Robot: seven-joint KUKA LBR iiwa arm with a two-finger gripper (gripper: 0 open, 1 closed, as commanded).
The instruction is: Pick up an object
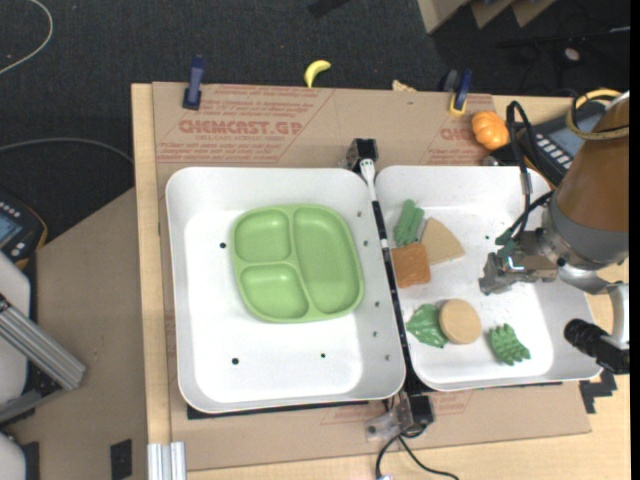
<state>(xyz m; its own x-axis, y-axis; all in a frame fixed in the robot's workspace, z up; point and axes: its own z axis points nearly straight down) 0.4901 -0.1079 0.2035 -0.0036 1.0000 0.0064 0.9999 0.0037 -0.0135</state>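
Now the hand [497, 275] hangs low over the right bin [470, 180], its grip state impossible to tell; a round tan disc [461, 320] lies just below-left of it; a green toy [508, 344] lies just below.

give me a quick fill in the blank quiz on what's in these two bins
1. The green divided plate lies in the ____ bin.
2. That plate has ____ compartments.
3. The round tan disc sits between two ____ leafy pieces.
4. The claw hangs over the ____ bin.

Missing words: left; three; green; right
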